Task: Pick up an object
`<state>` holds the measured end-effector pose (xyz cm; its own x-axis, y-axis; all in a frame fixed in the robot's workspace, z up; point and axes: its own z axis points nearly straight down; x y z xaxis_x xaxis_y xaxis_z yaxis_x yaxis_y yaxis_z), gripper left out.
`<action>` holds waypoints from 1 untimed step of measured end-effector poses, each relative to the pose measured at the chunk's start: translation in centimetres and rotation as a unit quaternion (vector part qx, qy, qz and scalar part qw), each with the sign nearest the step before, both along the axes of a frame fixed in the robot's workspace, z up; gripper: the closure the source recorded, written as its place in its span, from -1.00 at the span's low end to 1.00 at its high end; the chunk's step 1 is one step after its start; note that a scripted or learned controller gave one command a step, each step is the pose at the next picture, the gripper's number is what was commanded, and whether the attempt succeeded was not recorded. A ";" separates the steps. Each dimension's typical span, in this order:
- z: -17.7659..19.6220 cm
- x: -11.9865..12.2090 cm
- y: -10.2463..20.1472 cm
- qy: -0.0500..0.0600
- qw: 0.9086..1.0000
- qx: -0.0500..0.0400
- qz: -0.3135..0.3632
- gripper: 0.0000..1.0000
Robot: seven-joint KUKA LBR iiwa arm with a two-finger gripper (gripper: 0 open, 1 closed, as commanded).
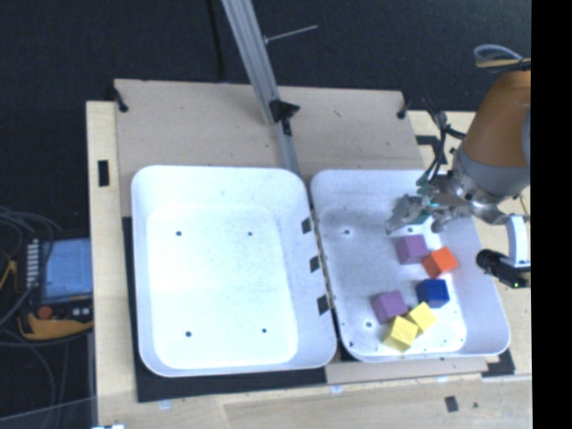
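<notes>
Several small blocks lie in the right bin (357, 195): a purple one (411, 248), an orange one (441, 261), a blue one (433, 291), a second purple one (389, 306) and two yellow ones (402, 332) (423, 315). My gripper (413, 214) hangs over the bin's upper right part, just above the upper purple block. Nothing shows between its fingers. The arm's orange band (500, 128) rises behind it at the right edge.
The left bin (219, 266) sits beside the right one. A slanted metal rail (255, 61) runs from the top down to the gap between the bins. A blue device (67, 271) and cables lie off the bench at the left.
</notes>
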<state>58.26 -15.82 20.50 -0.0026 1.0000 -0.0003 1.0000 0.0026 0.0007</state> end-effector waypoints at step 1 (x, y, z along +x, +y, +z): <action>0.0 0.0 0.0 0.000 1.000 0.000 0.000 -1.00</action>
<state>58.26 -15.82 20.51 -0.0017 1.0000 -0.0001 1.0000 0.0017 0.0012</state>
